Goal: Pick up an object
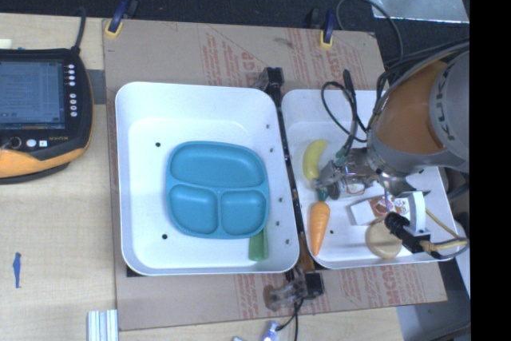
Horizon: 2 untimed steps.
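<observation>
While the tool (335, 176) hangs low in the right bin (307, 104), a grasp is being lined up.
Beside it lie the banana (314, 159) and carrot (318, 226); its spread cannot be told, so one item should be centred before closing.

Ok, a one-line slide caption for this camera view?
KUKA arm's end effector low in the right bin beside a banana and carrot; blue divided plate in the left bin.

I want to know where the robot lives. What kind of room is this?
Probably a robot lab: a grey arm over two white bins, toy food like a carrot, and a control tablet.
</observation>
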Motion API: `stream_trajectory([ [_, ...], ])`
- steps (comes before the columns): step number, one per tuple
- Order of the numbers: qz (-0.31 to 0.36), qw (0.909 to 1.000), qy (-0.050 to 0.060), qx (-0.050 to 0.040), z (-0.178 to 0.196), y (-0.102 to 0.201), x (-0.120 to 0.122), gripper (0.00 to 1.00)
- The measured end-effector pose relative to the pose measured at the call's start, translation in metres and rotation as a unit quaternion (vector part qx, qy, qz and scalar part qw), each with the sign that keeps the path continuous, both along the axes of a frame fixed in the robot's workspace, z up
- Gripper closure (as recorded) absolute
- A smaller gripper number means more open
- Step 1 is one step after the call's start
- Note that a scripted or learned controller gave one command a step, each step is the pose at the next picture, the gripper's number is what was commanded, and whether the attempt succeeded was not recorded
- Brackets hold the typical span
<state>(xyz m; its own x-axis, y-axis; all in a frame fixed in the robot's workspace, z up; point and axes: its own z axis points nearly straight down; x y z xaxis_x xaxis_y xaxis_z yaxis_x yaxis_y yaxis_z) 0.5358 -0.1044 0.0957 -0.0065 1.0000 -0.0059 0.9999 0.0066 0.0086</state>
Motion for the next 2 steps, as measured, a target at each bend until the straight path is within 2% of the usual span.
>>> stream_trajectory([
  [1,0.001,1.0,0.0,-0.0018,0.011,-0.002,0.001,1.0],
  [2,-0.001,1.0,0.005,0.0034,0.096,0.072,0.019,1.0],
])
